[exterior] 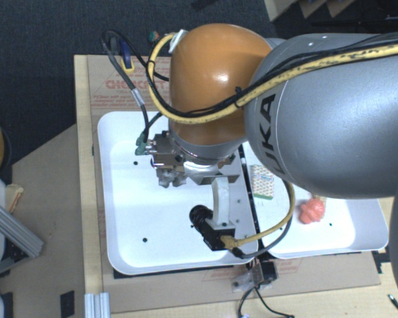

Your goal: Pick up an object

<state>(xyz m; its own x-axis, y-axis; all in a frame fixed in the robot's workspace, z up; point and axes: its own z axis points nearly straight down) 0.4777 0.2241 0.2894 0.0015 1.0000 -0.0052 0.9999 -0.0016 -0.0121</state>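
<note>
My gripper [166,175] hangs over the back middle of the left bin [123,204], under the orange band and grey wrist that cover much of the view. A pink lumpy object [312,211] lies in the right bin [358,234], close to the arm's edge. A small packet with a green dotted pattern [262,181] lies in the right bin near the divider between the bins, partly hidden by the arm. I see nothing between the gripper and the white floor of the left bin.
Two tiny dark specks [144,239] mark the left bin's floor. A cardboard sheet [93,91] lies under both bins. Dark carpet surrounds the bench, and cables [129,78] trail from the wrist over the back left.
</note>
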